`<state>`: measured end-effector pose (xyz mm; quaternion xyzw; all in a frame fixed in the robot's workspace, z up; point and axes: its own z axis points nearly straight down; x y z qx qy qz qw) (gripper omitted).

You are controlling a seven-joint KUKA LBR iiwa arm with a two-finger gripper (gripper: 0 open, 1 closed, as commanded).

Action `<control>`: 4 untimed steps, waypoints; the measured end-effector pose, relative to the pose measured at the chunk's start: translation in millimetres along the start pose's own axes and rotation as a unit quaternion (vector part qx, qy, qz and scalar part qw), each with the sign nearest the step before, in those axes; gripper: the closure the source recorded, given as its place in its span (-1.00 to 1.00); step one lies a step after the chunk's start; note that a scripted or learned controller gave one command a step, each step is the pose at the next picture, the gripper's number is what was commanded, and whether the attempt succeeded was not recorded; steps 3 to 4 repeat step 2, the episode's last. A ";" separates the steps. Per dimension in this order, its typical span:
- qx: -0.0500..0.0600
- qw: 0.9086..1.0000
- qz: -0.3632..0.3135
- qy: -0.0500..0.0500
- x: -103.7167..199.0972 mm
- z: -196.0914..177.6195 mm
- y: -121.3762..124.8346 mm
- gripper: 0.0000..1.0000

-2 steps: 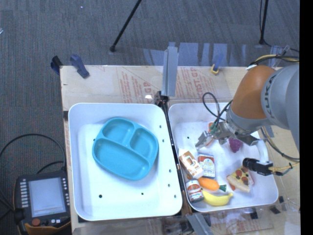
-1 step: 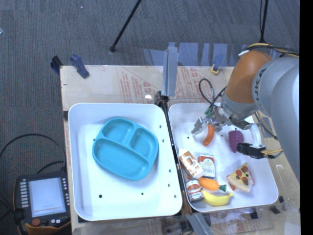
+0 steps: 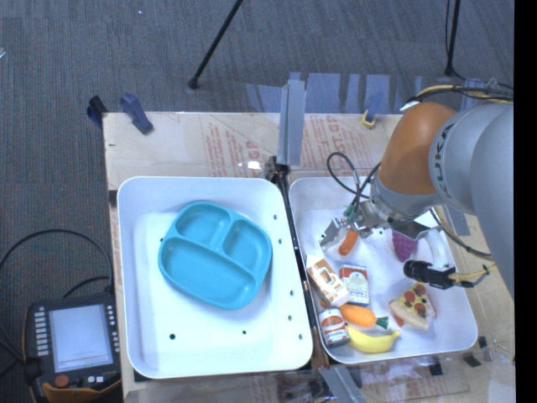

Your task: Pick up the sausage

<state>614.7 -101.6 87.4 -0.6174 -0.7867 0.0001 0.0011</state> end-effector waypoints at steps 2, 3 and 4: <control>-0.001 0.983 -0.182 -0.001 33.8 -99.5 1.2 1.00; -0.001 0.983 -0.182 -0.001 33.8 -99.5 1.2 1.00; -0.001 0.983 -0.182 -0.001 33.8 -99.5 1.2 1.00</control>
